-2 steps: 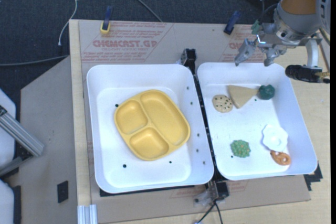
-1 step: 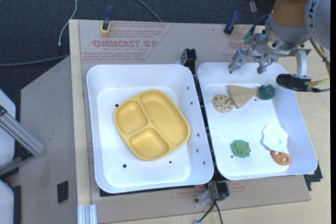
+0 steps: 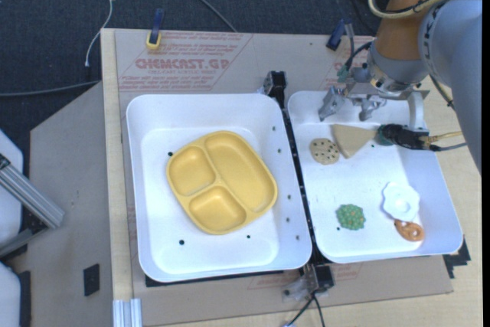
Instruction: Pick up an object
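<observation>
Tan wedge (image 3: 354, 139) is the obj. closest to the tool (image 3: 347, 112), so I'd take it as the target. It lies flat in the far part of the right bin (image 3: 436, 188), just on the near side of the tool and a touch to the right. Whether the tool's tips are over it or just short of its far edge I can't tell from this slant.

Tool hangs low by the bin's far-left corner, fingers spread w/ nothing between them, the spread running approx. left-right. Wedge's broad edge also runs roughly left-right and it narrows toward the near-left, so the fingers would straddle its long side, prob. too wide a bite. My read: next move needs a short shift toward the near side, plus either a wrist turn or a grab at the narrow end.

Round cookie (image 3: 325, 151) sits touching or almost touching the wedge's left corner, near-left of the tool; a finger coming down there could hit it. Other stuff is well apart: green lump (image 3: 351, 217), white egg-like piece (image 3: 400, 201) and brown ring (image 3: 409, 230), all toward the near-right. Left bin (image 3: 145, 188) holds a yellow divided plate (image 3: 221, 181), across the wall from the tool, so not the handy choice. Both bins sit on the desk (image 3: 191, 65).
</observation>
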